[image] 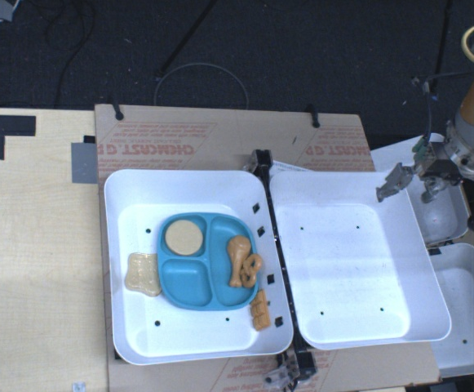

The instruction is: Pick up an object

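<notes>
Hand (409, 182) hangs at the right bin's (359, 333) far right corner.
Its fingers spread wide, holding nothing; the blue divided plate (194, 284) sits in the left bin (139, 194).

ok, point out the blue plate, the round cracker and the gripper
blue plate (189, 286): camera view, bare lower-left compartment.
round cracker (183, 237): camera view, its centre.
gripper (408, 183): camera view, midway between the fingertips.
</notes>
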Action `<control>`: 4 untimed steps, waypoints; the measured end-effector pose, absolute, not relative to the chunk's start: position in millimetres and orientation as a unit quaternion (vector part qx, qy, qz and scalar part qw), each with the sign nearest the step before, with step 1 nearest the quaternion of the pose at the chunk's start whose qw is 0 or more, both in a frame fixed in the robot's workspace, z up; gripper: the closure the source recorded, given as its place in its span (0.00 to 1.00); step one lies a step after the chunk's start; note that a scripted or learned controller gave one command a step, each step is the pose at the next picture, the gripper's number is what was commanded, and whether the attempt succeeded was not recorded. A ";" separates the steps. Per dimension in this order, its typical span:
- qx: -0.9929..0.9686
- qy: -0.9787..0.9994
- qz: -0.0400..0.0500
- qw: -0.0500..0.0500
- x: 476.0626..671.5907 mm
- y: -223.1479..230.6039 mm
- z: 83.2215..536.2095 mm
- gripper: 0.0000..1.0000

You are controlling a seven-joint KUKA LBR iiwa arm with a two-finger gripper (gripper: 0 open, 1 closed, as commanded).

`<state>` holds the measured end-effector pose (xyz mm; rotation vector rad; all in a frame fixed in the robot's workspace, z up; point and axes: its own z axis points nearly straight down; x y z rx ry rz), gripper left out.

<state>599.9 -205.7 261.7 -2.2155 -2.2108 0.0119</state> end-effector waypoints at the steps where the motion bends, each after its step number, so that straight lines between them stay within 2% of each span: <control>1: -0.707 -0.707 0.000 0.000 602.1 -205.5 269.0 0.00; 2: -0.707 -0.707 0.002 0.003 592.4 -199.6 216.8 0.00; 4: -0.707 -0.707 0.002 0.003 592.7 -191.9 126.3 0.00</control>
